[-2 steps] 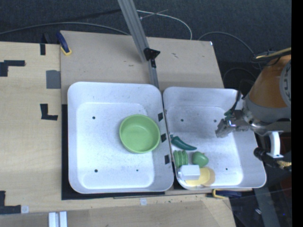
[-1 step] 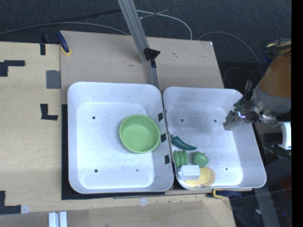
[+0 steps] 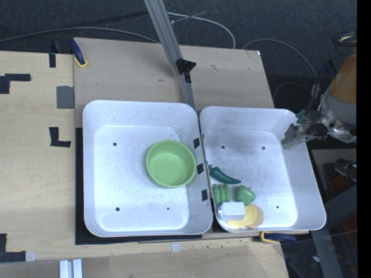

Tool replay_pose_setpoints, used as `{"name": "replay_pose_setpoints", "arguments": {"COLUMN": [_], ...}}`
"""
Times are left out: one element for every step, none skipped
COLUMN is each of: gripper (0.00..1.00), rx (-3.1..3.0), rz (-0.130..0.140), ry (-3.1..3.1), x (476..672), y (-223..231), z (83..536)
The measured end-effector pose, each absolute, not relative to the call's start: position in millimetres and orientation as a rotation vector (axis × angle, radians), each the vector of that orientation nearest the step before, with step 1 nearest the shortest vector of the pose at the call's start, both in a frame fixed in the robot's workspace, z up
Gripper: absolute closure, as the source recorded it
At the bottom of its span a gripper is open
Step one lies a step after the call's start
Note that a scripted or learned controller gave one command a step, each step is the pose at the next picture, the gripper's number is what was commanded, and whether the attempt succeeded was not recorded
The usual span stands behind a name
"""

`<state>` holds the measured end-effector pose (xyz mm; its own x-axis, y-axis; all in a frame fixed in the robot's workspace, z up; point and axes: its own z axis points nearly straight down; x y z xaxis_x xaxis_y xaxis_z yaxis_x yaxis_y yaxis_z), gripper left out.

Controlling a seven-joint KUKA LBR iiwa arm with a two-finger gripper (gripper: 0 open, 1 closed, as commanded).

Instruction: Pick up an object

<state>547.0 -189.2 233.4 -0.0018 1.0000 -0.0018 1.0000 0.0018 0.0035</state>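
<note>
Right bin (image 3: 278, 155): toys (image 3: 232, 193) at near-left corner (fingers (image 3: 294, 133) well apart).

light: even, slightly dim, bluish | shadows: soft | glare: mild on white bins (image 3: 93, 155) | focus: slightly soft

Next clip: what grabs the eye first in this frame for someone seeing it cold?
The green bowl stands out, sitting alone near the middle of the left bin. Next, a huddle of small green, white and yellow toys crowds the right bin's near left corner. The pincer hangs at that bin's far right rim, away from them.
</note>
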Motion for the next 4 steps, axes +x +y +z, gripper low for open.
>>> {"name": "replay_pose_setpoints", "arguments": {"gripper": [1.00, 1.00, 1.00, 1.00], "rx": [2.214, 2.214, 2.215, 2.215], "rz": [0.003, 0.002, 0.001, 0.000], "ry": [2.230, 2.232, 2.230, 2.229], "x": [568.2, 583.9, 596.5, 609.6], "y": [-138, -79, -29, 20], "z": [242, 245, 249, 249]}}
